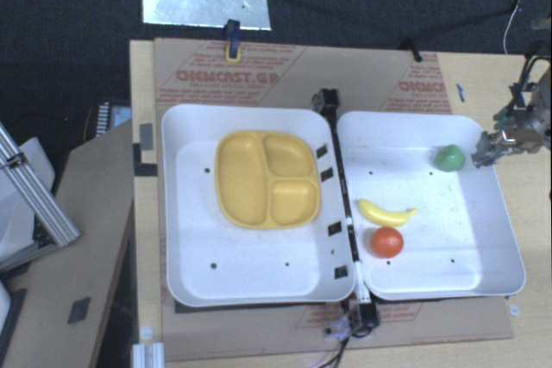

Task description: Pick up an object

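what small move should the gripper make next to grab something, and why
Probably a short move toward the left of the view and down onto the green ball. The gripper sits at the right bin's far right rim, just beside that ball, while the banana and the tomato lie farther off.
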{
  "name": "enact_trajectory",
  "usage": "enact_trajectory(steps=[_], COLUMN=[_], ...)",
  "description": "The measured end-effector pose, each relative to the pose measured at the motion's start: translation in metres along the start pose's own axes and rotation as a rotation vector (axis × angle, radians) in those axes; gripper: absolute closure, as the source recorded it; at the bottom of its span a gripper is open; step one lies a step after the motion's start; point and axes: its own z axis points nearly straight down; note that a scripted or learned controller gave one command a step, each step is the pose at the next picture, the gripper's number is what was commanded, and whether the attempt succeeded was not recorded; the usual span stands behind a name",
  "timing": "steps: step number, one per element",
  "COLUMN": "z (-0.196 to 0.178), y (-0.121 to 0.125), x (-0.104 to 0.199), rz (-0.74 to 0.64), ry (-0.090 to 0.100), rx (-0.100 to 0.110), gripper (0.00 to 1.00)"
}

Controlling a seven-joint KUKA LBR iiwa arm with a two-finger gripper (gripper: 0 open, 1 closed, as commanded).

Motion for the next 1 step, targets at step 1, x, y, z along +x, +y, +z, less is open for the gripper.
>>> enact_trajectory(steps=[1], z=[-0.0056], y=[-0.0013], x=[0.0552], rz=[-0.003], ry=[0.002], rx=[0.004], gripper=[1.0])
